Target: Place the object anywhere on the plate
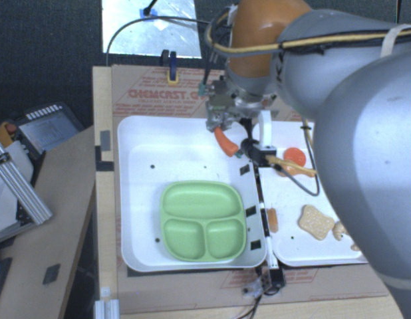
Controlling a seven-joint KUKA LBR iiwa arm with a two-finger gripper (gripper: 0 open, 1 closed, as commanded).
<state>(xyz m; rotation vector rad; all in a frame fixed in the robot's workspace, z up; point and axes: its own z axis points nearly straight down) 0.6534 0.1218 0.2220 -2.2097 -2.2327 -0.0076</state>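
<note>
The grey arm reaches in from the right, its orange band above the wrist near the top of the view, and its gripper (223, 126) hangs over the back right part of the left bin (142, 151). An orange carrot-shaped object (225, 141) slants down and to the right from the gripper's tip; its upper end appears to sit between the fingers, though the view is too blurred there to tell how wide they stand or whether they truly clamp it. The carrot is above the bin floor near the divider between the two bins, well apart from the light green plate (203, 220). That plate has three compartments, one long one at the back and two smaller ones at the front, and lies in the front half of the left bin, just beside the divider. In the right bin (288, 244) a round orange-red object (295, 156) lies near the back, with a yellowish strip-like item (293, 167) touching it in front. Farther forward a tan toast-like piece (316, 222) rests on the bin floor, and a small brown sausage-like piece (273, 220) lies just beside the divider. Both bins sit on a cardboard sheet (159, 93) printed with red lettering, on the worktop.
</note>
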